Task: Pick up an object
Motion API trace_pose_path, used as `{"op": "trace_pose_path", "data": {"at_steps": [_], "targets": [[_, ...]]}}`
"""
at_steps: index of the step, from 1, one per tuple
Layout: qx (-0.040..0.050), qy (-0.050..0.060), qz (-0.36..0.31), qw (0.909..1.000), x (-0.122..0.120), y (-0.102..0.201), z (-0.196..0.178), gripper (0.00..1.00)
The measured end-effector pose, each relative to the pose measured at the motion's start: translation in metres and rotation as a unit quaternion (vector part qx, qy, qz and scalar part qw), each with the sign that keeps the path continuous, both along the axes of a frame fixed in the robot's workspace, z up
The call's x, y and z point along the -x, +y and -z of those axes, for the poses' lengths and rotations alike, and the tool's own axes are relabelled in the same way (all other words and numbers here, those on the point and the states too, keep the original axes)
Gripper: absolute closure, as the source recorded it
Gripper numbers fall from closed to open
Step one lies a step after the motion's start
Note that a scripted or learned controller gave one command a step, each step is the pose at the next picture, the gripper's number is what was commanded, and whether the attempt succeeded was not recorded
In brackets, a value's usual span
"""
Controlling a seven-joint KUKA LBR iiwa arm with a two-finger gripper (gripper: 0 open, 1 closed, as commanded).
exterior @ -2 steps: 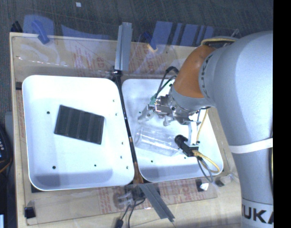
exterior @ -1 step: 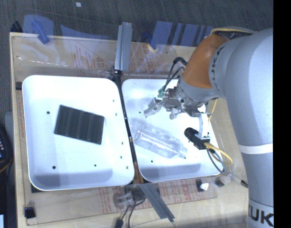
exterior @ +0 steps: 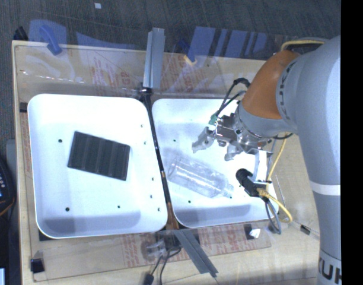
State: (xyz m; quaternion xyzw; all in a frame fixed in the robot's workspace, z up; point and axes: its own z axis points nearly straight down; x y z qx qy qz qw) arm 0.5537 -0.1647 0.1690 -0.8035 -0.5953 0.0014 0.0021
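Grey arm point(exterior: 315, 100) over right bin point(exterior: 187, 215); pincer point(exterior: 216, 147) spread, above clear bottle point(exterior: 196, 177)

Your arm point(exterior: 312, 117) reaches in from the right, orange band point(exterior: 267, 91) above the wrist, bent leftward. Your gripper point(exterior: 216, 148) points left and down, fingers point(exterior: 200, 143) spread apart, nothing between them.

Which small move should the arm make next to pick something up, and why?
Probably lower the hand a little toward the clear plastic bottle. The hand sits in the right bin, just above and to the right of the bottle, which lies on its side on the bin floor. Nothing is between the fingers yet. The dark flat pad lies far off in the left bin.
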Motion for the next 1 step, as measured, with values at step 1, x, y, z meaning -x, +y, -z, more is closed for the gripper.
{"op": "trace_pose_path", "data": {"at_steps": [1], "targets": [[-0.0001,0.001,0.048,0.9989,0.0388,-0.0231,-0.0315,0.0]]}}
